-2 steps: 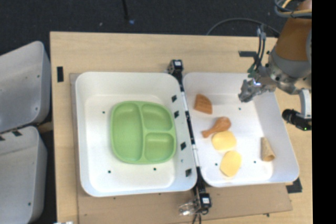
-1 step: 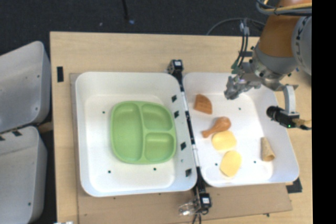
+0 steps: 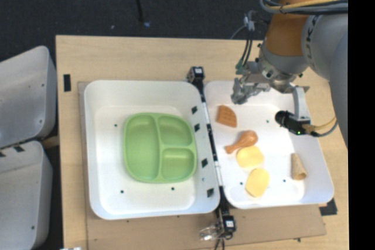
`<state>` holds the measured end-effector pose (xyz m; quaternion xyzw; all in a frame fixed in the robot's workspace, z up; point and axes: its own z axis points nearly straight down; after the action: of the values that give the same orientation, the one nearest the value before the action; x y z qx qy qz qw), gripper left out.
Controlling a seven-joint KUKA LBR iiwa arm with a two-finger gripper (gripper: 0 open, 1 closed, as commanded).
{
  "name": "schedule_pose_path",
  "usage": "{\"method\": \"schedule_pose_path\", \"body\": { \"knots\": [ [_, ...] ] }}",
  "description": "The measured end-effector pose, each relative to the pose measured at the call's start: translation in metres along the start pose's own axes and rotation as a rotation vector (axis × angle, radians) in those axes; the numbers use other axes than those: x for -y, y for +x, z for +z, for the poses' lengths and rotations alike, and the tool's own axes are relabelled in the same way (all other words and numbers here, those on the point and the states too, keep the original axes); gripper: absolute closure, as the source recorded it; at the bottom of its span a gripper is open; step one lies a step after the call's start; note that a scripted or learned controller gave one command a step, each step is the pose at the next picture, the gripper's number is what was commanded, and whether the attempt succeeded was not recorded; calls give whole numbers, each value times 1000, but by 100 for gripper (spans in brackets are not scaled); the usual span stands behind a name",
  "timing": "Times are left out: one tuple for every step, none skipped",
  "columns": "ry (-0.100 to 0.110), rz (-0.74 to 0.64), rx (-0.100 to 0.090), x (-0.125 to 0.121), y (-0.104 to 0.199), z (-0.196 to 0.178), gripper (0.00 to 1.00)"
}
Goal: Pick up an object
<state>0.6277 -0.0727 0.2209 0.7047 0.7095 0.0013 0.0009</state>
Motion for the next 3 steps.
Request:
{"method": "schedule_pose_path", "body": {
  "knots": [
    [1,1,0,-2,47,-14,100],
    [4,1,0,-5,101,-6,100],
    [1,0,-1,-13,157,-21,100]
  ]
}}
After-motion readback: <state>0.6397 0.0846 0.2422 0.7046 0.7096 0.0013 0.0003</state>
